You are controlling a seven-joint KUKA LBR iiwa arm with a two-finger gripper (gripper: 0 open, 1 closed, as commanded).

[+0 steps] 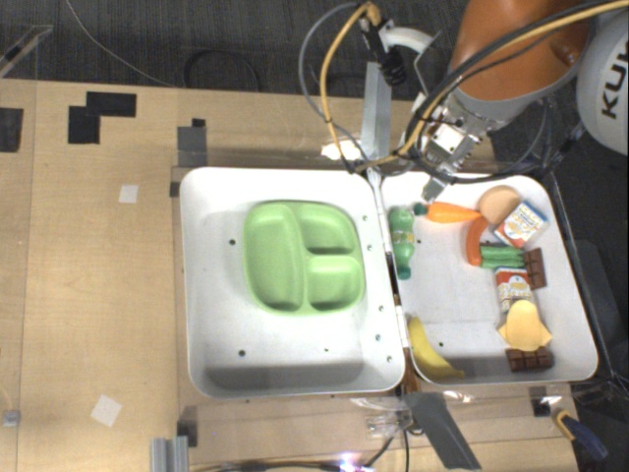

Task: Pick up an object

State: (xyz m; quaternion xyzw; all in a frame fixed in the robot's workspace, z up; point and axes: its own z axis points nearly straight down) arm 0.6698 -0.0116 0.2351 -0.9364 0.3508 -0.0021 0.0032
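Legible text: white arm housing point(604, 87) at right edge of frame, upper part, carries black letters "KU", cut off by the frame edge. Small carton point(521, 224) and small packet point(513, 288) in the right bin point(580, 332) bear printed labels; print too small to read.

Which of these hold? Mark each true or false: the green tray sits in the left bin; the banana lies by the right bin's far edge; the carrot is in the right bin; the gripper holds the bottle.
1. The green tray sits in the left bin. True.
2. The banana lies by the right bin's far edge. False: it lies in the near left corner.
3. The carrot is in the right bin. True.
4. The gripper holds the bottle. False: the bottle lies in the bin, apart from it.
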